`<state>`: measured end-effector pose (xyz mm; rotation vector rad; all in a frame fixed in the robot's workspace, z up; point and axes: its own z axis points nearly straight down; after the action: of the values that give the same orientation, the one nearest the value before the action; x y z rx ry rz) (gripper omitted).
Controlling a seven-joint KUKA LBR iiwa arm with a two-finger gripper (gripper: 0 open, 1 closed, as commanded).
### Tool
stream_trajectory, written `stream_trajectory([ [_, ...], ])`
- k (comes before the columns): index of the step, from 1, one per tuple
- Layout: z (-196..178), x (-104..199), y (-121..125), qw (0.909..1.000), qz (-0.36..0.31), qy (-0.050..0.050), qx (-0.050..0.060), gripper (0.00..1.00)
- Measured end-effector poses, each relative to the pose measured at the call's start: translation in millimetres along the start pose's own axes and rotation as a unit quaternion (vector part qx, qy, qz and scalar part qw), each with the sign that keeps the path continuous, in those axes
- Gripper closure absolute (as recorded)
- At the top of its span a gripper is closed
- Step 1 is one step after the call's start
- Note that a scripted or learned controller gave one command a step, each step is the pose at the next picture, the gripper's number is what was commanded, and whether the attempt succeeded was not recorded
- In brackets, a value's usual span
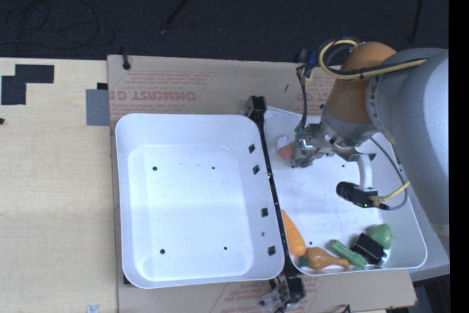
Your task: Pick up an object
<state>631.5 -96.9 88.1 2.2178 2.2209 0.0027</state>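
Orange-banded arm low in right bin (418, 245), gripper (302, 152) near top-left corner | finger state: can't tell, blurred | small reddish obj (285, 151) just beside tip, not seen held | carrot (293, 233), green+black bits (370, 245) at bottom edge | tip: centre over reddish obj, descend straight, watch divider wall.

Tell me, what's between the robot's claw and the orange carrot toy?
In the camera view, just bare white bin floor lies between the gripper and the orange carrot toy. No toys sit in that stretch.
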Motion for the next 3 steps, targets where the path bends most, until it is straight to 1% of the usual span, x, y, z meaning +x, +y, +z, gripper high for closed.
stream_trajectory([
  [1, 0.9, 7.6, -35.7, 1.0, 0.003, 0.001, 0.005, 1.0],
  [2, -0.6, 10.7, -118.2, 1.0, 0.002, 0.001, 0.004, 1.0],
  [3, -106.2, 53.9, -42.8, 1.0, -0.003, 0.001, -0.005, 1.0],
])
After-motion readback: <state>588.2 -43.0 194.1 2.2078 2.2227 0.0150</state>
